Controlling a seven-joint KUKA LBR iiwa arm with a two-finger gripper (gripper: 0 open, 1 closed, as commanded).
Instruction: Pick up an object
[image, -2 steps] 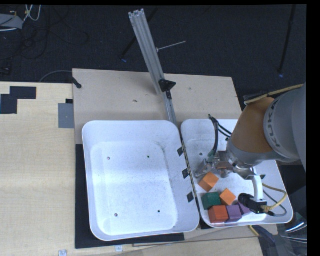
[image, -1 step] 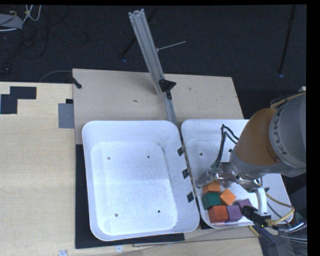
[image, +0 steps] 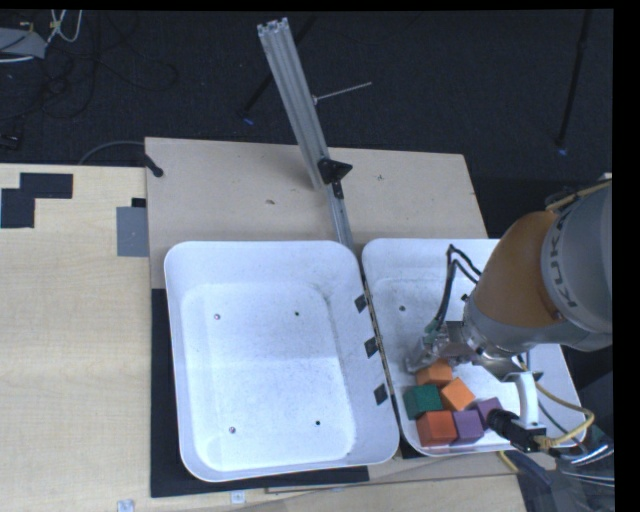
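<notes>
The gripper (image: 432, 352) is low in the right bin (image: 400, 270), just above an orange block (image: 434, 375); whether its fingers are parted or closed cannot be told. Beside that block lie a green block (image: 422, 400), another orange block (image: 458, 394), a purple block (image: 468, 424) and a red-orange block (image: 436, 428). The arm (image: 560, 280) bears the letters "KU". The left bin (image: 270, 350) adjoins.

light: even, overhead | bins (image: 262, 270): bright white | surroundings: dark | focus: slightly soft
</notes>
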